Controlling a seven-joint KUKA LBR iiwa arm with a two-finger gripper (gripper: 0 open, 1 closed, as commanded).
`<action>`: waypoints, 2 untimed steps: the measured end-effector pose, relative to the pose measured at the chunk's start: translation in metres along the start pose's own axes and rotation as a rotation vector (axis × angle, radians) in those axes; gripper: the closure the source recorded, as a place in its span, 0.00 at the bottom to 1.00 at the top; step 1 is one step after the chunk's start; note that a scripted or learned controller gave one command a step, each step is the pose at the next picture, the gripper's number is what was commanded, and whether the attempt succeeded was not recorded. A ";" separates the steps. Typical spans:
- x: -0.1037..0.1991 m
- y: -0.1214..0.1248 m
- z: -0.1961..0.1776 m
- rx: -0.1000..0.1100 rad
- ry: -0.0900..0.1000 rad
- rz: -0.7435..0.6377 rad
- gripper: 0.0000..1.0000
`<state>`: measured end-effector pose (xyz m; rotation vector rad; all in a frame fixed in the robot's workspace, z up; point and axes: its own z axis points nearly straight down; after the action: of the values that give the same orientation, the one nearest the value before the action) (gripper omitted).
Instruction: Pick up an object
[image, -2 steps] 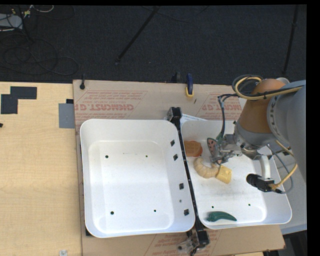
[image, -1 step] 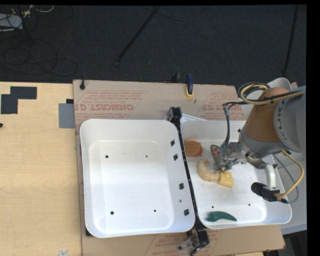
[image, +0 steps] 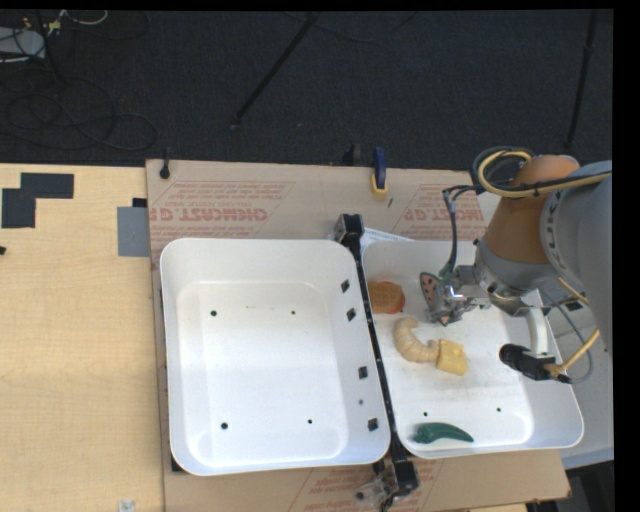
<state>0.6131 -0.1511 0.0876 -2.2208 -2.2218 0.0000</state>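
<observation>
3 objects crowd beneath the gripper (image: 436, 300), whose state I cannot tell: the orange piece (image: 386, 296), beige curl (image: 410, 340) and yellow block (image: 452, 357), so a descent may strike the curl and grasp nothing.

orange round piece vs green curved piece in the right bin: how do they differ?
Colour: the orange round piece is orange-brown; the green curved piece is dark green. Shape: the orange one is compact and roundish, the green one long, thin and tapered. Position: orange lies at the right bin's far left by the divider, green near its front wall. Both lie loose on the bin floor, apart from the gripper.
</observation>
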 end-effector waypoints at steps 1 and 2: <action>0.046 0.032 -0.016 0.000 0.001 -0.004 1.00; 0.032 0.031 -0.072 -0.002 -0.001 0.000 1.00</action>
<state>0.6445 -0.1193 0.1593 -2.2225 -2.2227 -0.0015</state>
